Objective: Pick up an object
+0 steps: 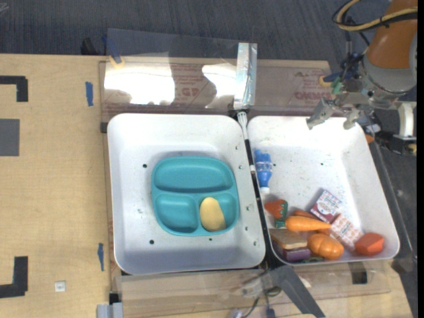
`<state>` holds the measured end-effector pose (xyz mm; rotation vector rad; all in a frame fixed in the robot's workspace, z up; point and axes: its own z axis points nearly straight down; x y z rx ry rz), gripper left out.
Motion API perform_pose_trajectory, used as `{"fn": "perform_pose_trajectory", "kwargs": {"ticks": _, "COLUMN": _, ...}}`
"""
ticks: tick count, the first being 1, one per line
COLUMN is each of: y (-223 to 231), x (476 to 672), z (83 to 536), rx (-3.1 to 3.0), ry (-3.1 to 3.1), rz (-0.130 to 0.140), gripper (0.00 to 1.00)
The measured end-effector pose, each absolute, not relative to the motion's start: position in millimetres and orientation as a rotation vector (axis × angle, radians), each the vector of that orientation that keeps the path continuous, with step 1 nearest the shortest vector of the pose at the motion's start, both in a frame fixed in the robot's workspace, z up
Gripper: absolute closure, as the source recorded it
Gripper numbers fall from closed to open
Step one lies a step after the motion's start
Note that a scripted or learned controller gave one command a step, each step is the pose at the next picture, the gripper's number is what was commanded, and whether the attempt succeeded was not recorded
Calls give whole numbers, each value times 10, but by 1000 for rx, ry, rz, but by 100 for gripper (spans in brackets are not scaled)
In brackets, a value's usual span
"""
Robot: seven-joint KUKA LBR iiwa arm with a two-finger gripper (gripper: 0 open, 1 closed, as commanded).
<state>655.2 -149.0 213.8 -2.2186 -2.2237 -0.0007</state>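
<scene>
Nothing is picked yet: the pincer (333, 116) hangs with fingers apart and bare at the right bin's (371, 171) one o'clock rim, well apart from the orange carrot (307, 224) at six o'clock.

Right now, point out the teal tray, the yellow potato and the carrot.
teal tray (189, 176): camera view, on its bare upper compartment.
yellow potato (212, 214): camera view, on its middle.
carrot (307, 224): camera view, on its orange body.
</scene>
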Motion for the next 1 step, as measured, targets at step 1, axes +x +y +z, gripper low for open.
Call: {"fn": "perform_pose_trajectory", "kwargs": {"ticks": 1, "y": -1762, "x": 5942, "z": 1290, "rx": -2053, "ry": -2374, "rz": 4, "gripper": 0}}
